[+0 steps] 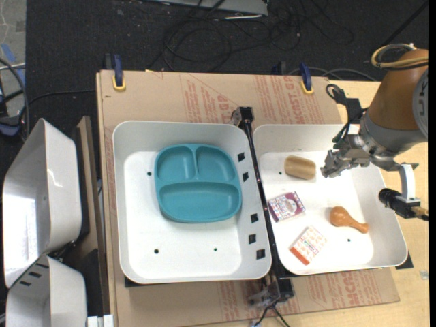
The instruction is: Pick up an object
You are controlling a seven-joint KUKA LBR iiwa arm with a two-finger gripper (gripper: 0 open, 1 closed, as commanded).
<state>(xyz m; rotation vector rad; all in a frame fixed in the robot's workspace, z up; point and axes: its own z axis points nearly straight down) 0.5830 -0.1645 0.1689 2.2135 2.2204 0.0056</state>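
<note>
Camera view, setting: a cardboard-topped bench (204, 94) stands on a dark floor strewn with cables; two blue clamps hold its far edge.
Left bin: the left bin (136, 203) holds a teal divided plate (197, 182), lying flat near its middle.
Right bin: the right bin (388, 251) carries four loose things.
Tan block: a tan block (300, 167) lies toward the far left of the right bin, just left of the gripper.
Purple packet: a purple-and-white packet (286, 206) sits near the divider, nearer than the block.
Orange-red packet: a small orange-red packet (308, 244) lies nearer still, tilted.
Orange drumstick toy: an orange drumstick-shaped toy (347, 219) rests right of the packets, its handle pointing right.
Arm: the arm (402, 107) leans in from the right over the far part of the right bin.
Gripper: the gripper (334, 165) hangs just beside the block's right end; nothing shows between its tips, and how far apart they stand cannot be told at this angle.
Step in hand: likely lining up on the tan block, the closest candidate.
Doing it well: the tips should straddle the block across its short side, centred over it rather than at its right end, and descend straight so it is not nudged toward the divider; closing only once low enough to catch its sides would be wise.
</note>
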